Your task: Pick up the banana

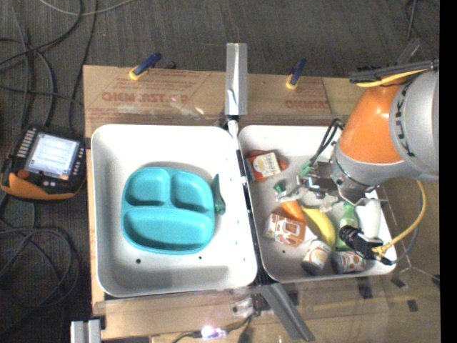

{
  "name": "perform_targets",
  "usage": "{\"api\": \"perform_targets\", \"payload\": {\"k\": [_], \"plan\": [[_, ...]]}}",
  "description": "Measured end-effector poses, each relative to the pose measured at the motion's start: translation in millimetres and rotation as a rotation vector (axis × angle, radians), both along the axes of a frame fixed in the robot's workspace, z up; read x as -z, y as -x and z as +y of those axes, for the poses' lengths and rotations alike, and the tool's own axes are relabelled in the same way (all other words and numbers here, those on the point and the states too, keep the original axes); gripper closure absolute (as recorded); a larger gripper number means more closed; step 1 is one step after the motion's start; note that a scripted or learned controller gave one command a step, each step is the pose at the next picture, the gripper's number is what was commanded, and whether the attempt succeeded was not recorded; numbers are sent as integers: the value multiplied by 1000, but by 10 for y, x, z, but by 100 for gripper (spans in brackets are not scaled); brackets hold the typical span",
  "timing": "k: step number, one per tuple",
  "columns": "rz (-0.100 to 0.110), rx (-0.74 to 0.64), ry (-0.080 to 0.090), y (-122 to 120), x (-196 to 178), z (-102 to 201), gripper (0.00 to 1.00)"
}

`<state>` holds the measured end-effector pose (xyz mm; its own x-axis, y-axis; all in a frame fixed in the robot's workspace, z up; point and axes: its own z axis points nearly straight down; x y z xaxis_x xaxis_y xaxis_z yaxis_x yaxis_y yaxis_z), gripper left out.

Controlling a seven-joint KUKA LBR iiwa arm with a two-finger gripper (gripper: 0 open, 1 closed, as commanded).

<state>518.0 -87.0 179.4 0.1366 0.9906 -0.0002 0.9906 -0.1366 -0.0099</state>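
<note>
The arm hangs over the right bin, wrist low among the clutter, and the gripper sits just above the banana, which lies mid-bin, touching an orange packet. Best bet: drop squarely across the banana's middle, clear of the packet and cans. Jaw state: cannot tell, they blur into clutter under the wrist.
</note>
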Motion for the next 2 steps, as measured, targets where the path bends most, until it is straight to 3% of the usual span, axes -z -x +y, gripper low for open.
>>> {"api": "perform_targets", "payload": {"k": [1, 2], "plan": [[-26, -71, 10, -100, 906, -622, 0], [-26, -71, 10, -99, 906, -620, 0]]}}
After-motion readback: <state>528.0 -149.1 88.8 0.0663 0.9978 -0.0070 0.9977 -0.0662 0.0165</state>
